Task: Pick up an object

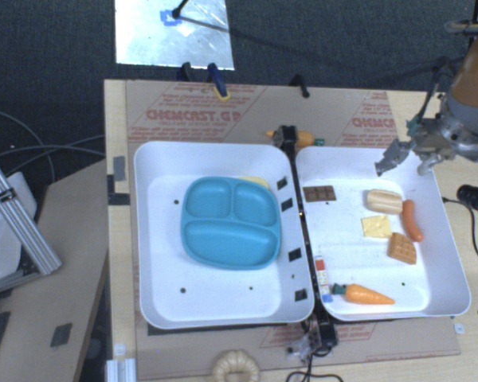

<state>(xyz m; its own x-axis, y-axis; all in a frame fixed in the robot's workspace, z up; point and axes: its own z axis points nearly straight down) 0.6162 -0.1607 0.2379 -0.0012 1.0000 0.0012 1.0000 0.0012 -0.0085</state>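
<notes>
In the right bin (446,293) lie a brown chocolate bar (319,193), a pale bread roll (384,201), a red sausage (413,220), a yellow cheese slice (376,227), a waffle square (401,247) and an orange carrot (368,294). My gripper (403,165) hangs over the bin's far right corner, above and behind the bread roll. Its two fingers are spread open and nothing is between them.
The left bin (159,293) holds a blue divided plate (231,221) with a yellow piece (257,181) peeking out behind it. A black clip rail (296,213) joins the two bins. A small orange item (303,139) sits beyond the bins, and a pale ring (235,366) lies at the bench's front edge.
</notes>
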